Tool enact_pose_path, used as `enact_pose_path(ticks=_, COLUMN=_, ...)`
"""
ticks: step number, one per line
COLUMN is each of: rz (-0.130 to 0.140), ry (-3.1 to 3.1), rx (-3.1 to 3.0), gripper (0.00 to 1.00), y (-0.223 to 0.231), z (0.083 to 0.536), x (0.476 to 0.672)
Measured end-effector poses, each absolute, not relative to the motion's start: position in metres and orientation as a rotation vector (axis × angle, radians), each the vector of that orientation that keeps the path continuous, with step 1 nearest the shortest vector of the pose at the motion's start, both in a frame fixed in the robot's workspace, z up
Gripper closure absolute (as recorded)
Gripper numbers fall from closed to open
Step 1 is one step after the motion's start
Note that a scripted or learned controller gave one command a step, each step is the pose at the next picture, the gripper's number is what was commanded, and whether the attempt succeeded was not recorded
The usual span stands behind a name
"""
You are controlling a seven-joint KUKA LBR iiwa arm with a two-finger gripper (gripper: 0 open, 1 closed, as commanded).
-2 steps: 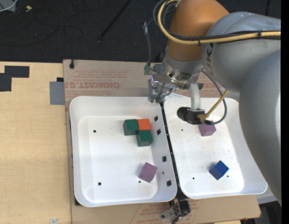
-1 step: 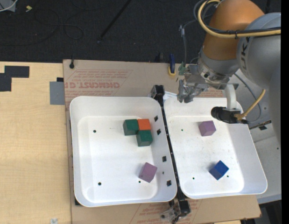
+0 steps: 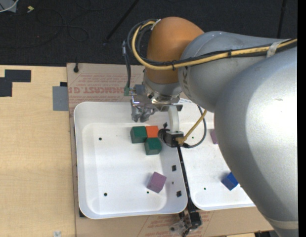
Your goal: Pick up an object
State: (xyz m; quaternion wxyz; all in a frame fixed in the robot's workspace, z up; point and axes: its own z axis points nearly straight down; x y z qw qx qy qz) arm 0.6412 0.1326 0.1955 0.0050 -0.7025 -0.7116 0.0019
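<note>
At the centre of the frame, in the upper part of the left-hand bin, three small blocks sit in a tight cluster: a dark green block, an orange block touching its right side, and a second green block just below the two, touching them at its upper edge. All three rest on the bin floor and none is lifted. The gripper hangs just above and slightly up-frame of the dark green block, near the bin's far wall; whether its jaws are parted or closed cannot be told, and nothing is seen held in them. A purple block lies tilted on the same bin floor, lower in the frame and well apart from the cluster. A blue block lies in the right-hand bin, partly cut off by the arm, which fills the right of the frame, grey with an orange band above the wrist. Both bins stand on a brown cardboard sheet with red printing. The sheet rests on the pale wooden bench, which bears dark flat patches in the upper left of the frame.
</note>
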Motion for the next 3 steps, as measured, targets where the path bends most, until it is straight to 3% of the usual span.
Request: enact_pose_path(ticks=3, rz=0.002, ry=-2.223, rx=-2.218, gripper=1.00, y=0.244, z=0.184, x=0.644)
